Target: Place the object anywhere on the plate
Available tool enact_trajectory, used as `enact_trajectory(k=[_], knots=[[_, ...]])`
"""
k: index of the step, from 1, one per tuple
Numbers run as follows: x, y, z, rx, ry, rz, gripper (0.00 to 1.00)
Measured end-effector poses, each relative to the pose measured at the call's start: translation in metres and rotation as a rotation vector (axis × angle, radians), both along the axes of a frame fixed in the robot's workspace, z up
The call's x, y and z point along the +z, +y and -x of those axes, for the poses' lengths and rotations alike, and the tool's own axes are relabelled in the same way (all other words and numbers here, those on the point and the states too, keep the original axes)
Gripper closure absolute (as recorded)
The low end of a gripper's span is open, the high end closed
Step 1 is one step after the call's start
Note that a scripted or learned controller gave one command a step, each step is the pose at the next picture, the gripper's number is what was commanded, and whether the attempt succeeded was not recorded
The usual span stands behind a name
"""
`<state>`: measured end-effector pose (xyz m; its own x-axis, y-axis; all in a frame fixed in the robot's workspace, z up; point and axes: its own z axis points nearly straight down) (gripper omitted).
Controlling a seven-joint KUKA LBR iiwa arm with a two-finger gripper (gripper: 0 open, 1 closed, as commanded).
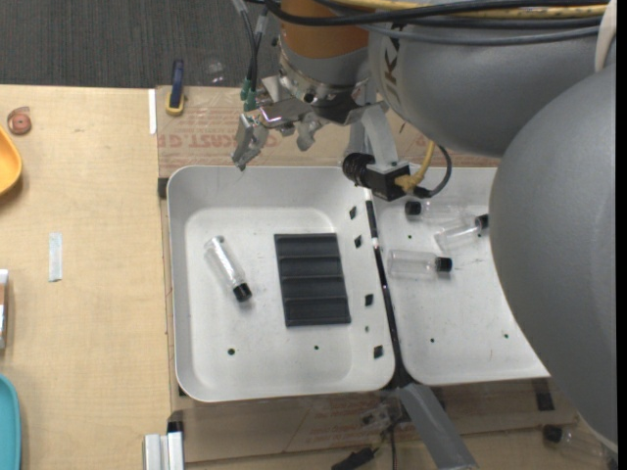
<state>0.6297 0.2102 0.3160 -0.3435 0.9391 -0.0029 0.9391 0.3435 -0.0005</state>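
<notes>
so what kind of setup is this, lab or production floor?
Looks like a robotics lab test bench, not production. A grey arm with loose cabling hangs over two white bins, which hold a few clear vials and a black ribbed plate. The bins sit on cardboard and plywood.

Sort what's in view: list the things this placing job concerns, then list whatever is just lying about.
Job things:
- clear vial with black cap, left bin
- black ridged plate, left bin
- pincer, above the left bin's far edge

Lying about:
- two clear vials, right bin
- blue-handled tool on cardboard
- orange dish, left edge
</notes>
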Motion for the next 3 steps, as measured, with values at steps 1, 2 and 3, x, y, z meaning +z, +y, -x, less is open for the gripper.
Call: enact_trajectory(k=[1,2,3], knots=[[0.007,0.000,0.000,0.002,0.002,0.004,1.00],[-0.047,0.009,-0.018,0.171,0.003,0.000,1.00],[-0.026,0.005,0.046,0.286,0.002,-0.001,1.00]])
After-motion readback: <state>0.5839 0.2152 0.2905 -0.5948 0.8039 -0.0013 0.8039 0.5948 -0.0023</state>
